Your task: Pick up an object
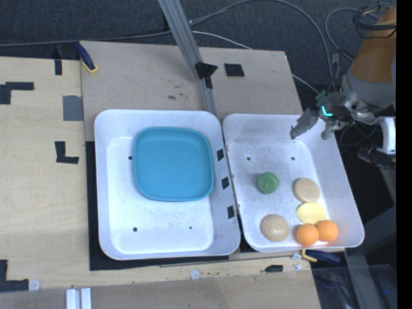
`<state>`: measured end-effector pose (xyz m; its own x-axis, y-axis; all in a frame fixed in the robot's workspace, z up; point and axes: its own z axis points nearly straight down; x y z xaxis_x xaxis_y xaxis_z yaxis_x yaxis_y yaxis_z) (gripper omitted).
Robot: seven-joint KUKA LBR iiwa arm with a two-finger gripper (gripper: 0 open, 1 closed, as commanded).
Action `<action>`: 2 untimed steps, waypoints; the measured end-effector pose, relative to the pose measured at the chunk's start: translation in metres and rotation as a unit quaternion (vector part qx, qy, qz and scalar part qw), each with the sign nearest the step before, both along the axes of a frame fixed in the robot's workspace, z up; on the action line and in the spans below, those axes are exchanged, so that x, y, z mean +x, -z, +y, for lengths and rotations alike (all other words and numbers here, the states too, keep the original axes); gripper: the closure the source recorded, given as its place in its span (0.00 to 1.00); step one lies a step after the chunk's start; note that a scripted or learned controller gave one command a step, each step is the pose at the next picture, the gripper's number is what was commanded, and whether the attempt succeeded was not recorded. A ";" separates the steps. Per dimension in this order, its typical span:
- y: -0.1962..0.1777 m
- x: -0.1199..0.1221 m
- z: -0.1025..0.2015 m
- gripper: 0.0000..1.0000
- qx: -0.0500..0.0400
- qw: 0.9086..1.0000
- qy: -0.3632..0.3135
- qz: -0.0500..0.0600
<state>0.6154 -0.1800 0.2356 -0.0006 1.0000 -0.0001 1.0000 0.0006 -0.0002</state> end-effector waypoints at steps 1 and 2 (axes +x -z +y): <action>0.000 0.000 0.000 0.00 0.000 1.000 0.000 0.000; 0.054 -0.004 -0.009 0.00 0.000 1.000 0.000 0.003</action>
<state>0.6110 -0.1895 0.1819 0.0003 1.0000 0.0006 1.0000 -0.0003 -0.0052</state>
